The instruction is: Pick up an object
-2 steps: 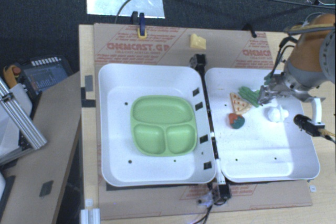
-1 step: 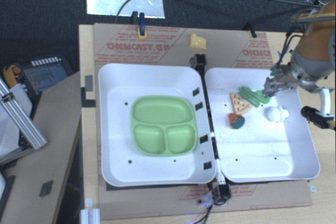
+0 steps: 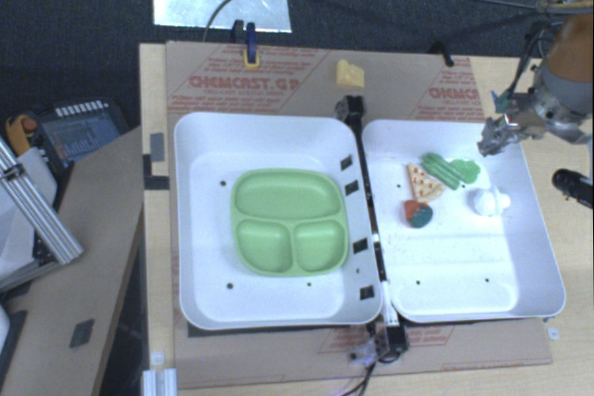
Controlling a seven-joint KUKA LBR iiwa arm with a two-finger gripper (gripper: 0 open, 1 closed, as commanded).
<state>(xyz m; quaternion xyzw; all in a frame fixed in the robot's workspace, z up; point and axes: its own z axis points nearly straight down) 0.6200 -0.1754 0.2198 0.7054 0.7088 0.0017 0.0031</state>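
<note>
The right bin (image 3: 464, 292) holds a green toy vegetable (image 3: 452, 171), an orange pizza-slice piece (image 3: 424, 183), a small red and blue piece (image 3: 418, 214) and a white ball-like piece (image 3: 485, 201). They lie close together in the bin's upper half. My gripper (image 3: 493, 138) hangs over the bin's far right corner, up and to the right of the green toy, apart from it. Nothing shows between its tips.
The left bin (image 3: 204, 292) carries a green divided plate (image 3: 288, 221). A yellow block (image 3: 350, 73) lies on the cardboard behind the bins, and a blue-and-yellow clamp (image 3: 249, 44) stands at the board's back edge. A control box (image 3: 82, 133) sits at the left.
</note>
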